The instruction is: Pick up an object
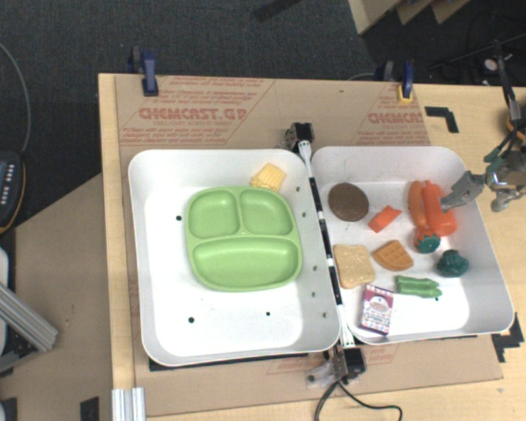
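My gripper (479, 196) hovers over the right rim of the right bin (482, 310), open, with nothing between its fingers. One fingertip (456, 195) points at the orange carrot-like pieces (428, 207) just to its left. Spread through that bin are a brown round disc (348, 202), an orange wedge (386, 218), a small teal lump (428, 244), a dark green lump (451, 264), a waffle piece (392, 256), a bread slice (354, 265), a green pod (417, 287) and a small printed packet (378, 310).
The left bin (158, 305) holds a green divided plate (243, 238) and a yellow corn piece (267, 177) at its far edge. A ridge with clips (320, 235) separates the two bins. Blue clamps (145, 68) hold the cardboard base.
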